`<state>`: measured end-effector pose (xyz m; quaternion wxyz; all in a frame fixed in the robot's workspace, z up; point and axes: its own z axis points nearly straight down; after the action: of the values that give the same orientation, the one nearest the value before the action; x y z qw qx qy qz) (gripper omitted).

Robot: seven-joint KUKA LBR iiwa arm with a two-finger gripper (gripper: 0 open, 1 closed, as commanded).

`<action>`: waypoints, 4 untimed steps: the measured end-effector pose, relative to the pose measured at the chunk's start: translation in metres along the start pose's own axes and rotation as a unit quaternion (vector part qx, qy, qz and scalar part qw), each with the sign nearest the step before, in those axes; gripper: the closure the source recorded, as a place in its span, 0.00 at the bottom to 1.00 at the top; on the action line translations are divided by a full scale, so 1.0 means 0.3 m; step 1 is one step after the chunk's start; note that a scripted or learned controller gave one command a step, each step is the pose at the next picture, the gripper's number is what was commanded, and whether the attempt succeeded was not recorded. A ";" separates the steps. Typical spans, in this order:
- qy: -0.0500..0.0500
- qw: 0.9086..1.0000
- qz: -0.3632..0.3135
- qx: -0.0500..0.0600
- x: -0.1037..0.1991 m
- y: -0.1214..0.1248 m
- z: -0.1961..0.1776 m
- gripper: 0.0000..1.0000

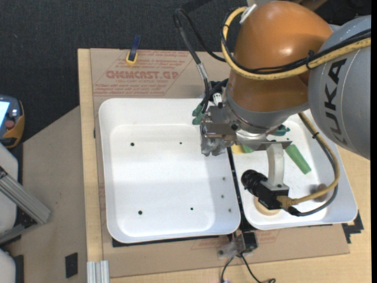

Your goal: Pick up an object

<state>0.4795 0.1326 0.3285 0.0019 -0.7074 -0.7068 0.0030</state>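
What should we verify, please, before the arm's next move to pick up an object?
1. Target available: green object lies in the right bin: ok.
2. End effector above target: it sits at the bins' shared edge, apart from the green object: not ok.
3. Target fully visible: the arm covers its upper end: not ok.
4. Tan round thing near the right bin's front, mostly hidden, pickable: cannot tell.

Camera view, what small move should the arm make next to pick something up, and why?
Probably shift the gripper toward the view's right, over the green stick in the right bin. The gripper hangs at the left bin's right edge, while the stick lies apart from it, uncovered on the bin floor.
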 end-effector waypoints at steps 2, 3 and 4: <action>0.000 1.000 0.000 0.000 0.167 -0.004 0.168 1.00; 0.000 1.000 0.005 -0.007 -0.249 0.026 -0.049 1.00; 0.001 1.000 -0.001 -0.005 -0.177 0.078 -0.021 1.00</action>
<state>0.5030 0.0794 0.3349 -0.0009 -0.7069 -0.7073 -0.0007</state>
